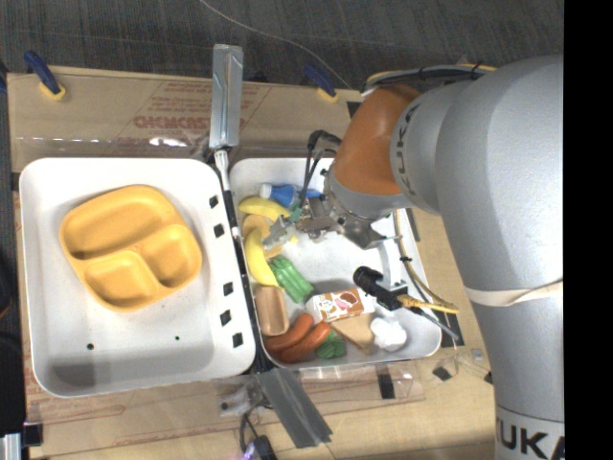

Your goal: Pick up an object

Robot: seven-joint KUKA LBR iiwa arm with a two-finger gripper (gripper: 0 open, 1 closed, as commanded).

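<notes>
The right bin [427, 338] holds a heap of toy food. A yellow banana [257, 257] lies along its left wall, with a second yellow piece [255, 207] above it. A blue and white item [281, 195] sits at the far left corner. Below the banana lie a green vegetable [291, 279], a tan hot dog bun [271, 310], a red sausage [296, 336], a small printed carton [338, 306], a tan bread slice [355, 333] and a white lump [388, 333]. My gripper [301, 222] reaches down into the bin's upper left part, close to the banana and the blue item.
The left bin [57, 372] holds a yellow divided tray [130, 245]. The arm's grey and orange body [383, 156] covers the right bin's far right part. Black clips [228, 290] line the wall between the bins. A metal bar [225, 94] stands behind them.
</notes>
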